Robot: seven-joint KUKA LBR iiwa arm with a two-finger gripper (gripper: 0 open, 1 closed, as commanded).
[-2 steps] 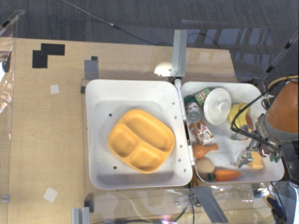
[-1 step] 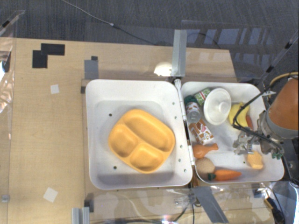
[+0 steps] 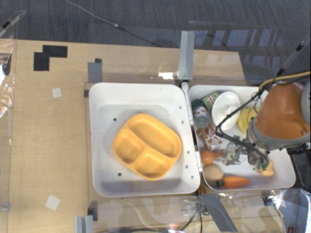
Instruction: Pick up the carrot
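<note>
The carrot [image 3: 235,182] is orange with a dark green stub at its left end. It lies flat along the near edge of the right bin [image 3: 286,178]. My gripper [image 3: 236,154] hangs over the middle of that bin, a short way above and behind the carrot, with the orange-banded wrist [image 3: 283,113] to its right. Nothing shows between the fingers.
Around the gripper the right bin holds a white bowl [image 3: 225,108], a yellow item [image 3: 246,120], a green-labelled can [image 3: 208,101], a small bottle [image 3: 200,115], a snack packet [image 3: 209,137], an orange ball [image 3: 209,157] and a tan ball [image 3: 213,172]. The left bin [image 3: 102,130] carries a yellow divided plate [image 3: 147,145].
</note>
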